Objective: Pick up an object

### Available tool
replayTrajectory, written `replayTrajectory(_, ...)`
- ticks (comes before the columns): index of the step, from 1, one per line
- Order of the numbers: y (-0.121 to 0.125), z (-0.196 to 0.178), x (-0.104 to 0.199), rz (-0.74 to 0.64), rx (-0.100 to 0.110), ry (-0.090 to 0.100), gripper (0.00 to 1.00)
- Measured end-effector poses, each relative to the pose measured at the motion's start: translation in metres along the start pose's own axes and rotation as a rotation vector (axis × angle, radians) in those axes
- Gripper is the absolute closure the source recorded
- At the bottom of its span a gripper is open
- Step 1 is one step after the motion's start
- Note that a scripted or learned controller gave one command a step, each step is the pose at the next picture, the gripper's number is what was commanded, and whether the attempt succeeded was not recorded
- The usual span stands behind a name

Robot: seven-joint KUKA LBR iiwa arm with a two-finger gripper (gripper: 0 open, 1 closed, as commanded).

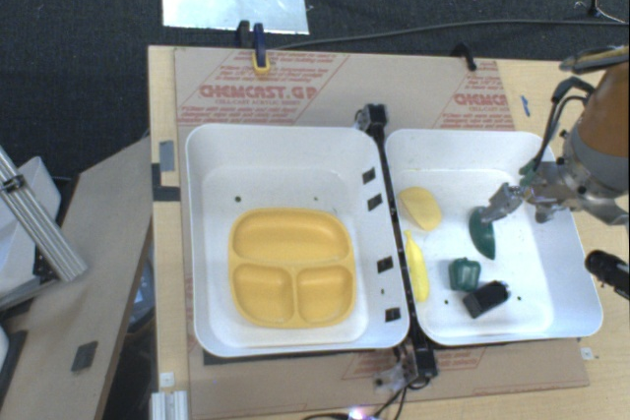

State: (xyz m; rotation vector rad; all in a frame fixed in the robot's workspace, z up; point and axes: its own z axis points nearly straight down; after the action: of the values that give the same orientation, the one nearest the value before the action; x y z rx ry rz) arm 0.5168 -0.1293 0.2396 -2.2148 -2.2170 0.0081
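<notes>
Green piece right of centre, right bin, gripper touching its top | I can't tell the gripper's state | I'd settle squarely over it, clear of green block, before lifting

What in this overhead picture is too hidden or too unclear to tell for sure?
- The tool: too small and blurred in the camera view to judge its grip, or whether it touches the dark green curved piece below it.
- The grey arm: cut off by the right edge.
- The small black block and the green chunk: too small to identify.
- The flat yellow piece: partly hidden by the right bin's rim.
</notes>
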Motion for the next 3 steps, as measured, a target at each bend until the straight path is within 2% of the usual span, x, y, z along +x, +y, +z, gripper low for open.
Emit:
replayTrajectory(1, 0.002, -0.005, 0.000, -0.003, -0.011, -0.002, 0.00)
replayTrajectory(3, 0.003, 0.105, -0.011, 0.000, -0.006, -0.001, 0.00)
